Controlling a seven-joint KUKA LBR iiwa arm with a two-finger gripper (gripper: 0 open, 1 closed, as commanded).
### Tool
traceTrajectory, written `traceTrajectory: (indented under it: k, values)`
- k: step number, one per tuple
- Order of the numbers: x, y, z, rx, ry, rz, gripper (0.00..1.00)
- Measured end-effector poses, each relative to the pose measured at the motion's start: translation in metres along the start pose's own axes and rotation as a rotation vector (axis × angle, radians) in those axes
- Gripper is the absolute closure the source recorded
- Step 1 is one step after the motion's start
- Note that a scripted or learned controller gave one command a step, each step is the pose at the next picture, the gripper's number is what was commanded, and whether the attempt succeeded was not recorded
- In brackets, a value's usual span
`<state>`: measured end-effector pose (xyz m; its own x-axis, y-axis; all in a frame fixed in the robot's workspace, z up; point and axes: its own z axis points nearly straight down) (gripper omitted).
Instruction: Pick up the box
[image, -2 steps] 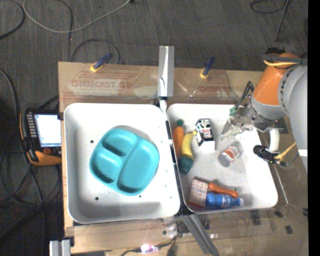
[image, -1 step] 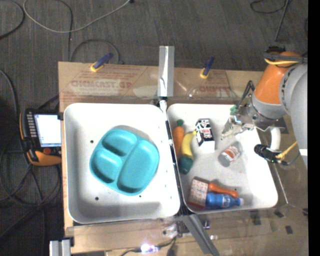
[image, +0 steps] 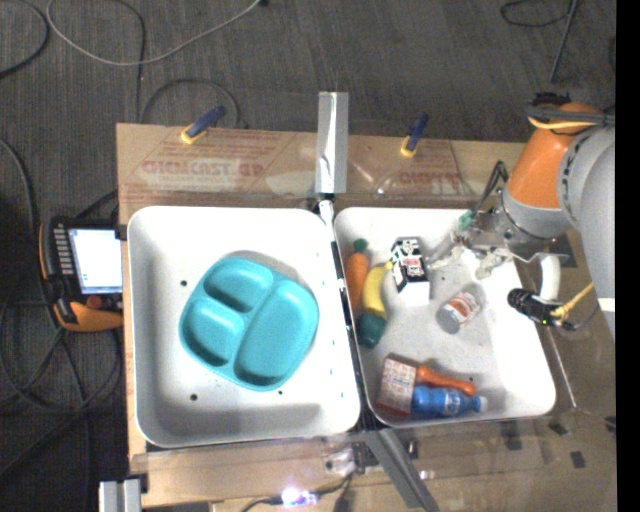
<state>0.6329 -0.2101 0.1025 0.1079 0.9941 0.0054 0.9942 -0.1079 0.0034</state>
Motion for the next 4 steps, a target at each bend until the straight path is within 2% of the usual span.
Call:
traceTrajectory:
  k: [1,2,3,4]
  values:
    - [-0.002,-0.044,0.010,-0.018,-0.001,-0.007,0.00]
    - [0.003,0.018,0.012,-0.008,0.006,-0.026,0.00]
    - [-0.002,-0.033,0.010,-0.014,0.002,0.008,0.00]
    - [-0.004,-0.033,0.005,-0.011,0.000,0.010,1.00]
